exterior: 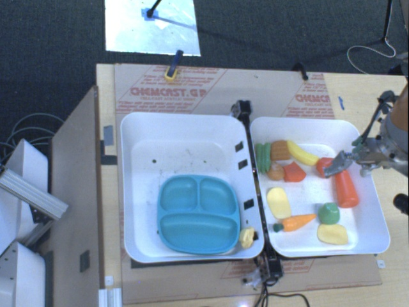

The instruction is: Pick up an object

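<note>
The right bin (367, 147) holds several toy foods: a yellow banana (301, 153), a green piece (262, 157), an orange-brown piece (279, 149), a red wedge (294, 173), a pale yellow piece (278, 202), a carrot (296, 222), a green and red piece (329, 213), a yellow lemon-like piece (333, 234) and a long red-orange piece (346, 188). My gripper (337, 165) reaches in from the right, low over the bin, its tip beside a small red piece (324, 165) and just above the long red-orange piece.
The left bin (137, 171) carries a blue divided plate (198, 213), with a small yellow piece (247, 237) at its front right corner. A black divider clamp (242, 110) sits between the bins. The arm's body (390, 146) hangs over the right bin's right wall.
</note>
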Robot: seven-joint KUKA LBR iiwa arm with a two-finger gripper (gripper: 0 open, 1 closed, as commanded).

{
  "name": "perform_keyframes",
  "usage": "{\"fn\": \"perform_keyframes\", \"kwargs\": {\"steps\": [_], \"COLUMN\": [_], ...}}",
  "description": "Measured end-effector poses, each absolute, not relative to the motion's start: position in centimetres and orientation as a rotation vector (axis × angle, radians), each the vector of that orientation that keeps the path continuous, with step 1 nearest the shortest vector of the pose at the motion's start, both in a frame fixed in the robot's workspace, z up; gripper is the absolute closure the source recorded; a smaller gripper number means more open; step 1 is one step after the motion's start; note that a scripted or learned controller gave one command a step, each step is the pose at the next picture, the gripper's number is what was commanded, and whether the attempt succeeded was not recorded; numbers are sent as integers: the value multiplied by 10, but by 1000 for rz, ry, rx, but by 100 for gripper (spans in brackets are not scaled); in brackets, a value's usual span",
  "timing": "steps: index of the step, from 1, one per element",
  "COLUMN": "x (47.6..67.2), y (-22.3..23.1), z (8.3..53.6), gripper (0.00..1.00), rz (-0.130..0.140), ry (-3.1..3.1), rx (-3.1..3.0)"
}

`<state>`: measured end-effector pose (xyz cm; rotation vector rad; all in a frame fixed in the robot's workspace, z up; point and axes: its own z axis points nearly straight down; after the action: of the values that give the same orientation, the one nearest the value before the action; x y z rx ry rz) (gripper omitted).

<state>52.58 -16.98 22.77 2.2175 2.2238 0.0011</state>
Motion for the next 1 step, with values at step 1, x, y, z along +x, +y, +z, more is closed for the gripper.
{"fn": "perform_keyframes", "kwargs": {"steps": [1], "x": [483], "y": [-128], "z": [92], "gripper": [0], "rz": [-6], "ry": [2233], "rx": [2227]}}
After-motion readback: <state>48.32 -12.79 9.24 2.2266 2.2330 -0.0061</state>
